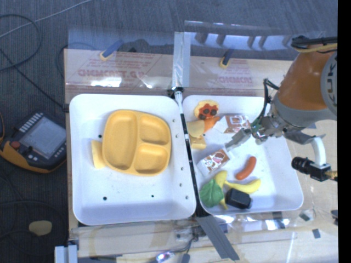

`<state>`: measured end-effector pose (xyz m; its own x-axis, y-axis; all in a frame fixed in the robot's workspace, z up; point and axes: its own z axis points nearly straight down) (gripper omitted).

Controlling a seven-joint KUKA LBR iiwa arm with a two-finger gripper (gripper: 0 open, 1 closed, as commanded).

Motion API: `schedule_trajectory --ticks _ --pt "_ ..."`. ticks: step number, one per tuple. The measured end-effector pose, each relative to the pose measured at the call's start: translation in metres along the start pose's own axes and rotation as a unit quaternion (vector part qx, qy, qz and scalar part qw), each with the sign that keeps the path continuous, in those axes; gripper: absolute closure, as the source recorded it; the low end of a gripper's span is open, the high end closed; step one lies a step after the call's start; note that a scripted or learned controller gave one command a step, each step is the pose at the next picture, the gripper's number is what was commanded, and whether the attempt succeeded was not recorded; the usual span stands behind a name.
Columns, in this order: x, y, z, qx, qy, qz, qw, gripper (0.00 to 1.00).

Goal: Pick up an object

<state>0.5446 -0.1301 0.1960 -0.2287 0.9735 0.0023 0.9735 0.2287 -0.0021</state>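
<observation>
**My hand over the right bin**

Camera view: I reach in from the right, my orange-banded wrist above the right bin (pixel 285 201). My hand (pixel 241 137) hangs low over the bin's upper middle, pointing left, and I cannot tell how wide it stands. Its tip is just beside a small printed packet (pixel 236 123) and above another printed packet (pixel 215 160).

The things to pick from all lie in this bin: a round orange toy with dark spots (pixel 206 110) at the top left, a pale yellow wedge (pixel 196 131) under it, a red sausage (pixel 246 167) near the middle, and a banana (pixel 245 186), a green leafy piece (pixel 210 193) and a black block (pixel 238 199) crowded at the near edge.

The left bin (pixel 88 201) carries a yellow divided tray (pixel 136 142). Both bins sit side by side on the surface (pixel 137 70).
</observation>
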Motion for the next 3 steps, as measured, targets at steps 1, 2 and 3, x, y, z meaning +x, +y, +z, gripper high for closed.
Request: schedule_trajectory --ticks 1,2,3 --pt "-0.015 -0.009 0.075 -0.017 -0.007 -0.012 0.9998 0.00" --pt "0.010 -0.035 0.085 -0.038 -0.020 0.019 0.9989 0.00" --pt "-0.100 0.032 0.086 -0.025 -0.009 -0.020 0.9994 0.00"
